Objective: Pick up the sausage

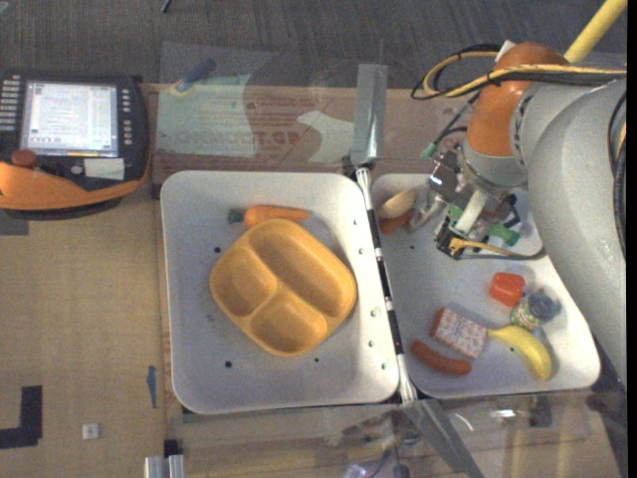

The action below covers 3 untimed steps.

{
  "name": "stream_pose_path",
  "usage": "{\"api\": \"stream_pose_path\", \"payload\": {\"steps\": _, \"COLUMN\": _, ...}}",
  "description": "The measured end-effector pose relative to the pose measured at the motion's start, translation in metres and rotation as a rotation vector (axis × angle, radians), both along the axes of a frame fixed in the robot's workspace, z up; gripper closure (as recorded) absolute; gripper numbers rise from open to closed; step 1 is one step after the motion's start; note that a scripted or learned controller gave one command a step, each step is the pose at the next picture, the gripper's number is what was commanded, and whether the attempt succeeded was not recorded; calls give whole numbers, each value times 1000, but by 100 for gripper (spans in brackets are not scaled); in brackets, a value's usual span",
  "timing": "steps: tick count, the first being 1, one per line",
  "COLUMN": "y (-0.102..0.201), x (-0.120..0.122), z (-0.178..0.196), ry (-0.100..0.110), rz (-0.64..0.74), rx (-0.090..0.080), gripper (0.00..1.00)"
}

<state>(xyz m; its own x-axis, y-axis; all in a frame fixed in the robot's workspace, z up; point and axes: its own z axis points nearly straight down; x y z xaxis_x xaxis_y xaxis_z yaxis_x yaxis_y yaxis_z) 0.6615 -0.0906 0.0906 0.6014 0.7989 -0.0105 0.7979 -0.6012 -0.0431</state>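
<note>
The sausage [439, 358], reddish brown and short, lies near the front edge of the right bin [567, 366], just left of a pink speckled wafer block [459, 332]. My gripper [434, 215] hangs over the far part of that bin, well behind the sausage and apart from it. It is close to a beige rounded piece [398, 203] and a small red piece [391, 222] at the bin's far left corner. Nothing shows between the gripper and the sausage except bare bin floor.
A banana [527, 351], a red block [506, 288] and a small blue-green item [538, 308] lie at the right bin's front right. The left bin [189, 297] holds a yellow divided plate [284, 285] and a carrot [274, 214]. A teach pendant [70, 137] rests at far left.
</note>
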Motion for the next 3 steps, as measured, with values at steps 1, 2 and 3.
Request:
{"api": "stream_pose_path", "payload": {"steps": 1, "y": 1, "x": -4, "z": 0, "ry": -12, "rz": -81, "rx": -2, "gripper": 0}}
{"api": "stream_pose_path", "payload": {"steps": 2, "y": 1, "x": -4, "z": 0, "ry": -12, "rz": -80, "rx": -3, "gripper": 0}}
{"api": "stream_pose_path", "payload": {"steps": 3, "y": -15, "x": -55, "z": 3, "ry": -33, "rz": -213, "rx": -20, "gripper": 0}}
